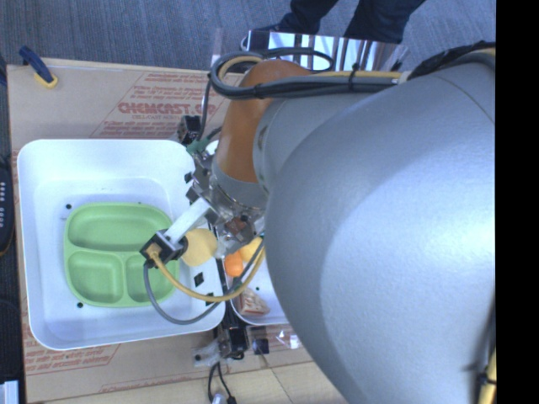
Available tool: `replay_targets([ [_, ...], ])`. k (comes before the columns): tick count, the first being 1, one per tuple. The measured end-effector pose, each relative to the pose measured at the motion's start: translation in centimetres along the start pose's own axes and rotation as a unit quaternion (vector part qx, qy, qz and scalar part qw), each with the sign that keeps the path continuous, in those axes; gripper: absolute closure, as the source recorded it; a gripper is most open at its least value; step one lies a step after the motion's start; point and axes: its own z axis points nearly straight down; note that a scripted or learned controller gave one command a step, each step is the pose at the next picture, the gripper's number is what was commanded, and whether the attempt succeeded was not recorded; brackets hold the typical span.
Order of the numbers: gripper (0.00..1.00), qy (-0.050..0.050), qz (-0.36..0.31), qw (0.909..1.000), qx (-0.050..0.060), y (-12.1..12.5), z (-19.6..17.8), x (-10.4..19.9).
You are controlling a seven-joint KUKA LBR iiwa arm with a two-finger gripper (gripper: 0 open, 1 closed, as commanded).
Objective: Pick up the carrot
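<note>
Grey arm [387, 217] fills the right side of the camera view, orange band [248, 116] above the wrist, reaching leftward and down over the seam between the two bins. Gripper [232, 238] sits low at the wrist end, mostly buried under the wrist hardware; whether it is released or clenched cannot be told from here. Carrot [236, 263]: a small orange piece just near-side of the gripper, at the left edge of the right bin [253, 314], partly covered by the arm. It looks very close to the gripper, possibly touching, but not clearly grasped. A pale yellow object [200, 247] lies just left of the carrot, by the bin divide. Left bin [50, 167] holds a green divided tray [114, 255], well left of the carrot. A black-and-white bracket [173, 238] sticks out from the wrist over the tray's right edge, with a yellow cable [189, 289] and grey cable [173, 314] looping below it. Cardboard sheet [126, 99] under the bins on the table. Blue-and-yellow clamp [38, 67] at far left.
</note>
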Motion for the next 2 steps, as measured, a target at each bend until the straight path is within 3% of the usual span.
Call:
replay_targets([
  [1, 1.0, -0.005, -0.009, 0.9999, 0.004, -0.1, -0.8, 0.0],
  [2, 1.0, 0.005, 0.148, 0.9889, -0.005, 3.7, -5.8, 9.9],
])
